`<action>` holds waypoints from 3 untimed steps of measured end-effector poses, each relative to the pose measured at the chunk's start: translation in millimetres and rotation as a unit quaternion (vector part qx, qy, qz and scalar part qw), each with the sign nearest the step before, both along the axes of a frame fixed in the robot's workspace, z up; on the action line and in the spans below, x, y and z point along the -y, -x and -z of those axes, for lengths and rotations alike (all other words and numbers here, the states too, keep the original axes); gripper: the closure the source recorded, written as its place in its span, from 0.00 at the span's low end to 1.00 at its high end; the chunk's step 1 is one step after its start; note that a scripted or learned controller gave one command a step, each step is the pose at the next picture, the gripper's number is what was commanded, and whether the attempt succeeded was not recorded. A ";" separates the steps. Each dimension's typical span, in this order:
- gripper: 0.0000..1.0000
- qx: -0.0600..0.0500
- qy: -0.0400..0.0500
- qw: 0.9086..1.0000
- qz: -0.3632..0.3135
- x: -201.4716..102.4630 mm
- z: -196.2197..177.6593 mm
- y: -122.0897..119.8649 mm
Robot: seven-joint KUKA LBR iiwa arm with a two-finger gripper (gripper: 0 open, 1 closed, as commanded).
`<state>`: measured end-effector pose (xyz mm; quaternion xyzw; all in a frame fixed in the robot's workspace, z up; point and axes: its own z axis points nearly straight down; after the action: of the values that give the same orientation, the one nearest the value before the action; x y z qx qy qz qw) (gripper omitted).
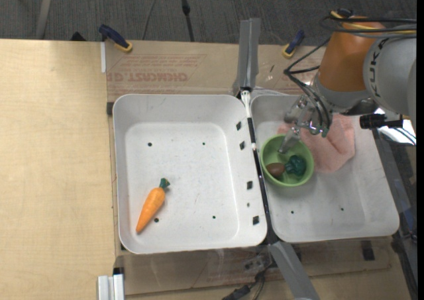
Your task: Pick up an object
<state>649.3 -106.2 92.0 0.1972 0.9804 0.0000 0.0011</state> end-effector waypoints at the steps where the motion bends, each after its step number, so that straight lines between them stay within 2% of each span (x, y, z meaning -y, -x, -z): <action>1: 0.00 0.000 0.000 0.996 0.091 -10.0 -1.1 27.2; 2: 0.00 0.001 0.000 0.971 0.240 -13.4 -0.4 2.3; 3: 0.00 0.000 0.000 0.967 0.256 -1.3 -0.2 56.8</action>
<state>592.5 -104.9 92.2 0.4420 0.8970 -0.0005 0.0009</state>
